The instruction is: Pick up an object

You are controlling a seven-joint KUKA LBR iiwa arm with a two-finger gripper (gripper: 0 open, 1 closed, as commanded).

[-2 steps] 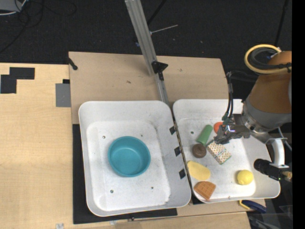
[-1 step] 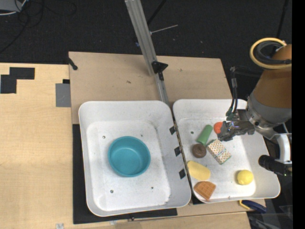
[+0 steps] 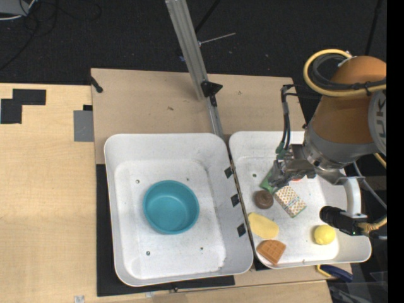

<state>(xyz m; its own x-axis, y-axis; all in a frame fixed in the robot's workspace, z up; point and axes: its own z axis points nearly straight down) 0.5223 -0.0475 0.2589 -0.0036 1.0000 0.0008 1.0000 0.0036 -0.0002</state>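
Note:
My gripper [image 3: 285, 173] hangs low over the middle of the right bin [image 3: 252, 145], at the end of the grey arm with the orange band [image 3: 351, 100]. A small green object [image 3: 271, 184] lies just below and left of it, partly covered by it. Right beside the gripper are a brown round piece [image 3: 264, 199] and a white box with a coloured pattern [image 3: 290, 201], which lies tilted. Whether the gripper touches the green object is unclear.
Nearer the front of the right bin lie a yellow banana-like piece [image 3: 262, 225], an orange waffle-like piece [image 3: 271, 252] and a yellow lemon [image 3: 324, 235]. A teal bowl [image 3: 170, 206] stands in the left bin [image 3: 126, 150]. A metal bar [image 3: 190, 43] slants up behind the bins.

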